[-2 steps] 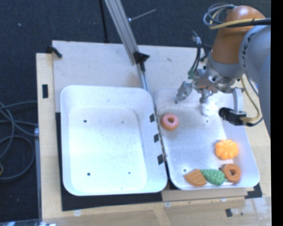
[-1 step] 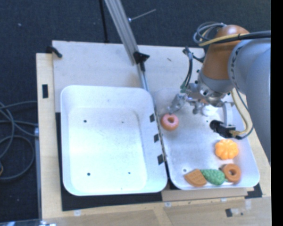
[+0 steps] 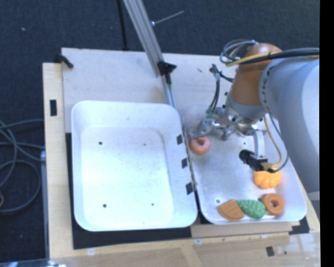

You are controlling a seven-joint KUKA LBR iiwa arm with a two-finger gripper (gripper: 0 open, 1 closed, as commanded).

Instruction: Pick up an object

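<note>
Reaching in from the right, the arm [image 3: 289, 88] sets its gripper [image 3: 203, 129] low over the right bin [image 3: 222, 177], near that bin's upper left corner. Finger state: cannot tell. A pink doughnut [image 3: 199, 145] lies just below the gripper. Along the near wall sit an orange pumpkin [image 3: 266, 179], a brown doughnut [image 3: 274, 203], a green piece [image 3: 251, 208] and a tan piece [image 3: 230, 210]
</note>
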